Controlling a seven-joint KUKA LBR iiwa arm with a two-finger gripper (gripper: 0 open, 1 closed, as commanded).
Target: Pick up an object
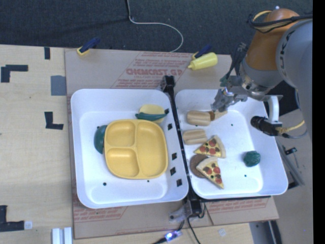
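A yellow divided tray (pixel 136 149) sits in a white bin (pixel 81 136); pizza slices (pixel 210 147) show red dots on yellow; the small lump (pixel 252 158) is dark green.

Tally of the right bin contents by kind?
Pizza slices: 2
Bread rolls: 2
Green lump: 1
Total: 5

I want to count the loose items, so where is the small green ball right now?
The green ball lies in the right bin near its right wall, right of the two pizza slices.
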